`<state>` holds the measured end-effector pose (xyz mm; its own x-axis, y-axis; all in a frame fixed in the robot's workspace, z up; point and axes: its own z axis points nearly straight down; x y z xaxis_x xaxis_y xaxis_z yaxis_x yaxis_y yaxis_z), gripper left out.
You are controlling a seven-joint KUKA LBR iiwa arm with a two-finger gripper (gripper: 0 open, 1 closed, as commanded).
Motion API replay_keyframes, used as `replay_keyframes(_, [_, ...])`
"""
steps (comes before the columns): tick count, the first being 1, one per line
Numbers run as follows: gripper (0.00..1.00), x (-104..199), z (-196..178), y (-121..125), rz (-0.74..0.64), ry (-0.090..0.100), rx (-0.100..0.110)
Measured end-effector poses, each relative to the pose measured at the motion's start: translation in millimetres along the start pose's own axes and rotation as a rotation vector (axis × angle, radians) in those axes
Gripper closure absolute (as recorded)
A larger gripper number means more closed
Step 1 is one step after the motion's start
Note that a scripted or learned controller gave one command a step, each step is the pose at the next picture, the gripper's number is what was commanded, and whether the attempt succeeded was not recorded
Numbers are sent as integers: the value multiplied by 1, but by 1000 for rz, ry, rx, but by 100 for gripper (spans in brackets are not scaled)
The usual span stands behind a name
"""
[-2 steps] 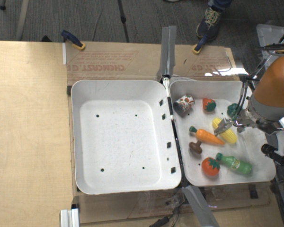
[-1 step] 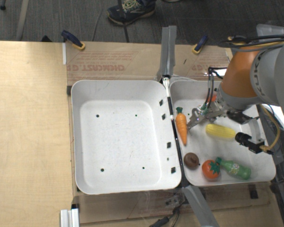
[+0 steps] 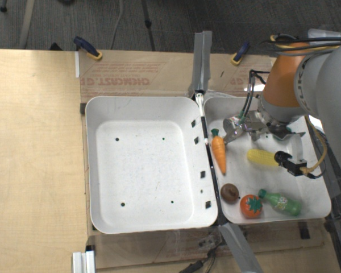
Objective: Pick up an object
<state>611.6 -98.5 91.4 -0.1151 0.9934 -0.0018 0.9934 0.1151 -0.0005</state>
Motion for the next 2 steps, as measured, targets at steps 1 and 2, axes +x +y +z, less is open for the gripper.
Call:
replay_keyframes(1, [0,-14,0,46,-34,0,0])
replay_keyframes(2, [100,-14,-11,47,-37,-3,-2])
